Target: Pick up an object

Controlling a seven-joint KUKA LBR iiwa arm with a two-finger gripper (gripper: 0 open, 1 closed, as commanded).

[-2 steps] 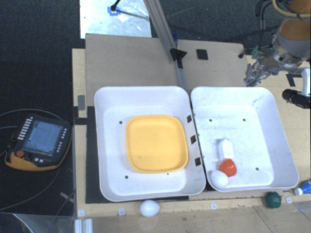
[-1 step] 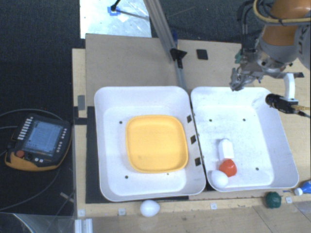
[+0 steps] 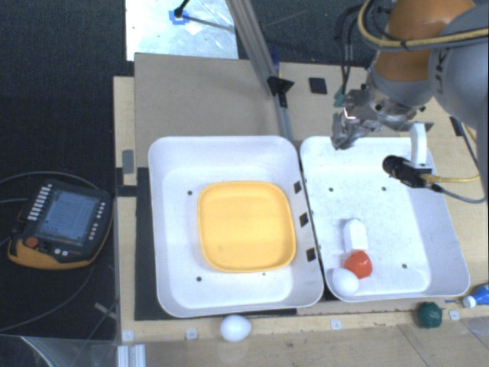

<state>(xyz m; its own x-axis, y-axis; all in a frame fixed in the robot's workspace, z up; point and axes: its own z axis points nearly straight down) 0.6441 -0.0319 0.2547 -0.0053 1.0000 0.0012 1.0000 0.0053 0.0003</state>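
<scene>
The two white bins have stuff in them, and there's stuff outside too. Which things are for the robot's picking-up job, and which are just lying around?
For the job:
hand
white block
orange-red ball
white ball
yellow plate

Just lying about:
white egg on the bench
green ball
control pendant

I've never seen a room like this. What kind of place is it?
Probably a robot lab or test workshop. A big robot arm reaches over two white bins on a bench, and a handheld control pad with a screen lies beside them.
</scene>
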